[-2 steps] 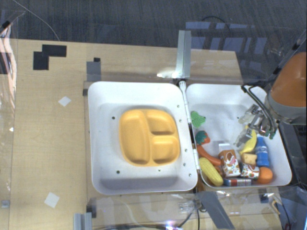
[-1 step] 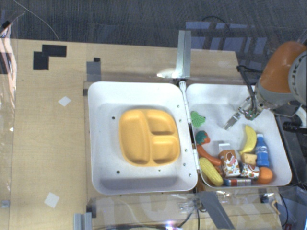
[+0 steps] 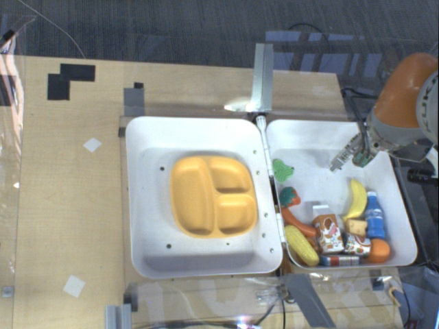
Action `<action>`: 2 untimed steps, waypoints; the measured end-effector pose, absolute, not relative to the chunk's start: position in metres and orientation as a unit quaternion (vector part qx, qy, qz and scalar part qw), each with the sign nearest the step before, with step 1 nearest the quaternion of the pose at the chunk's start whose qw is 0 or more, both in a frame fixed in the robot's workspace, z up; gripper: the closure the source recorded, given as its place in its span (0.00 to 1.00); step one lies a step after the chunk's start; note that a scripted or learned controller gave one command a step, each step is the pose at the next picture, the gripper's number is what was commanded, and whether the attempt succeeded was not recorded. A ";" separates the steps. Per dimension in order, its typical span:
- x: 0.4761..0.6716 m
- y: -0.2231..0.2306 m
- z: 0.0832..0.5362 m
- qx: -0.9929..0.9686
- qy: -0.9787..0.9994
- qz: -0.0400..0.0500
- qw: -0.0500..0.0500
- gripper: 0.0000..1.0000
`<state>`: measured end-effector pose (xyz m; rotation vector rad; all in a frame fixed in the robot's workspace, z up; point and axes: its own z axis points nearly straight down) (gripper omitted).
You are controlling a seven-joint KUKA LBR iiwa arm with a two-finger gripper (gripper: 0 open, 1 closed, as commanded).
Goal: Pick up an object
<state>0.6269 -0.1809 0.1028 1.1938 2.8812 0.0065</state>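
The tool (image 3: 348, 157) hangs with its fingers spread and nothing between them over the bare upper part of the right bin (image 3: 309, 139), just above the banana (image 3: 356, 198) in the toy-food pile.

Right bin (image 3: 302, 149), my read: toys crowded at near end.
Banana (image 3: 356, 199): yellow, curved, lying just beside blue bottle (image 3: 374, 218).
Corn (image 3: 302, 245): yellow, flat, near-left corner.
Carton (image 3: 329, 232): red-brown, upright.
Broccoli (image 3: 282, 169): green, apart, left wall.
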 end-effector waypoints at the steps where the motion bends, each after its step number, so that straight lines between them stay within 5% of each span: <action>1: 0.627 -0.180 0.102 0.383 0.924 0.002 0.011 0.00; 2: 0.586 -0.200 0.088 0.566 0.824 0.002 0.004 0.00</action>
